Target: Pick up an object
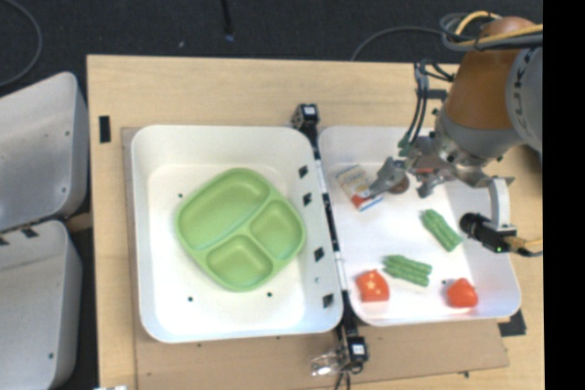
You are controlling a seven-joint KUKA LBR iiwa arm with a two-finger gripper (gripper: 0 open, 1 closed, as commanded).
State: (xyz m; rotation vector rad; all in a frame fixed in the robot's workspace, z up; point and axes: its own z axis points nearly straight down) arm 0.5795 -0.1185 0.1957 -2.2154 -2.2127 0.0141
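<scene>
My gripper (409, 181) hangs over the upper part of the right bin (494, 301), open, with nothing between its fingers. Its left finger (391, 174) reaches close to a small white packet with red and blue print (359, 189); whether they touch is unclear. A green pod (441, 229) lies just below and right of the gripper. Another green pod (407, 268) lies near the bin's front. Two red tomato-like pieces (372, 286) (462, 292) rest along the front wall.
The left bin (155, 306) holds a green divided plate (240, 228). A ridge with black clips (322, 224) separates the bins. The arm's grey and orange body (489, 96) looms over the right bin's back right corner.
</scene>
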